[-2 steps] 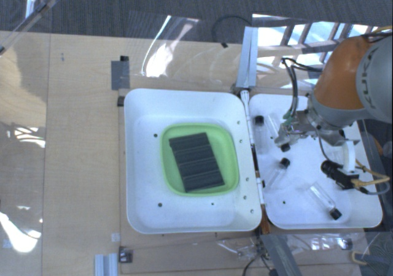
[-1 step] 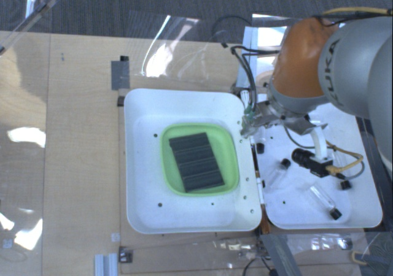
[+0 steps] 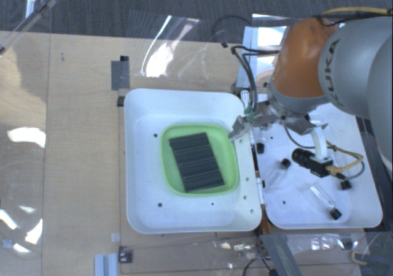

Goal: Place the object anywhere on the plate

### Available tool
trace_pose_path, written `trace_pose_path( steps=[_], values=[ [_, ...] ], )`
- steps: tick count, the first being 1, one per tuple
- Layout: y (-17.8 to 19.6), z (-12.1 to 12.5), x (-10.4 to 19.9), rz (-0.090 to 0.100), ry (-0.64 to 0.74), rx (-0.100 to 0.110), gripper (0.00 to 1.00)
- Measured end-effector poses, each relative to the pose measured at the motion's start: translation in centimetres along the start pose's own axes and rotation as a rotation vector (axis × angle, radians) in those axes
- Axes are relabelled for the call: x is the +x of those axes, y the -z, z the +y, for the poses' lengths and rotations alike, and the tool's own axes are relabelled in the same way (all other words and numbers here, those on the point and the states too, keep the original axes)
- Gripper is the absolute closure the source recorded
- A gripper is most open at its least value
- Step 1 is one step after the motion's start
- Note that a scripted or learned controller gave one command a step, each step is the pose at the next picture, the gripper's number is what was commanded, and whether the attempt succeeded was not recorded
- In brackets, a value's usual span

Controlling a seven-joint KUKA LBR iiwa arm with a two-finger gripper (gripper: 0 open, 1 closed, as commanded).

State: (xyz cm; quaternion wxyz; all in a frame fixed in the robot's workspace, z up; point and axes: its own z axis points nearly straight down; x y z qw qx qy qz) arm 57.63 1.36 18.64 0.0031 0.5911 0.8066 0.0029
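Green plate [image 3: 230, 164] sits centre frame in your left bin [image 3: 141, 146], a dark ribbed block [image 3: 196, 162] lying on it. Your gripper [image 3: 241, 127] hovers at the plate's upper right; finger state unclear.

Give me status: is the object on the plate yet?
Looks done: the dark ridged block lies flat on the green plate in the left bin, inside the plate's rim. In hand: nothing visible; the gripper sits by the plate's upper right corner, apart from the block. Left: probably just pulling the arm back. Small vials and a black piece lie in the right bin.
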Motion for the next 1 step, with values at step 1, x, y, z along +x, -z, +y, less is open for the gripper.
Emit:
trace_pose_path(
  steps=[1],
  values=[
    [-0.05,1.74,4.9,0.001,-0.007,0.001,0.0]
  ],
)
